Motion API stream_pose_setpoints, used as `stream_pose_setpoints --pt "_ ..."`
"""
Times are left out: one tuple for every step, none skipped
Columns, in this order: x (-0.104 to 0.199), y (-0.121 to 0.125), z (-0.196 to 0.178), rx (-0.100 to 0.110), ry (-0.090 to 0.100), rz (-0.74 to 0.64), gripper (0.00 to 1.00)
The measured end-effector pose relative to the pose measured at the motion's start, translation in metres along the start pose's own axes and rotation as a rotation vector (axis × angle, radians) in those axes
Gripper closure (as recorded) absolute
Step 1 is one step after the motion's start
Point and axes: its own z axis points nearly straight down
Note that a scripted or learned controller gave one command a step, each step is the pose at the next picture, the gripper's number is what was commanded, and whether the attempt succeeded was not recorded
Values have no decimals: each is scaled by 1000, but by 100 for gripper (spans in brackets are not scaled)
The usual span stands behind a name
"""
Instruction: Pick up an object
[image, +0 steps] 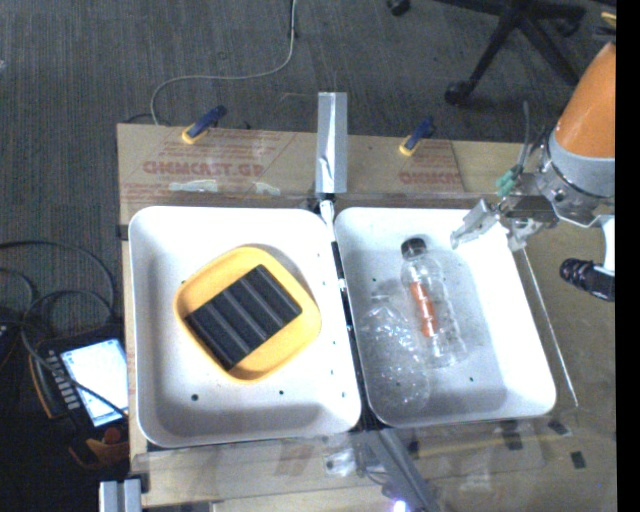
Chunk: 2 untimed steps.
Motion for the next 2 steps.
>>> stream_pose_setpoints --pt "17 34 181 -11 -2 -156 0" --pt "18 34 171 -11 -1 -156 100"
